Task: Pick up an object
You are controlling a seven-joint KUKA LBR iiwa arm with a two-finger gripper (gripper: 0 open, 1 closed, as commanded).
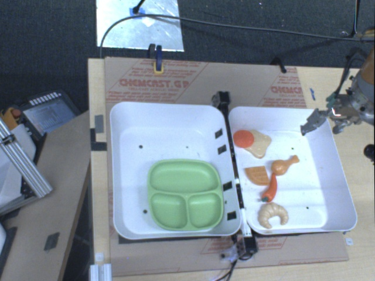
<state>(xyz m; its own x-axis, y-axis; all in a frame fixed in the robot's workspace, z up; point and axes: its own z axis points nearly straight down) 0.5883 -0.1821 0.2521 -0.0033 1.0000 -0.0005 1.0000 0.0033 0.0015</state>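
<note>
The toy food lies in the right bin (337, 174): fried egg (252, 141), chicken leg (284, 165), orange slice (256, 175), carrot (270, 188) and croissant (273, 214). A green divided plate (185, 193) sits in the left bin (132, 127). My gripper (327, 120) hovers over the right bin's far right corner; I cannot tell how its fingers stand.

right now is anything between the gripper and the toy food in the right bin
Nothing visible. The gripper hangs over the right bin's upper right part, and bare white floor lies between it and the nearest pieces, the fried egg and drumstick.
</note>
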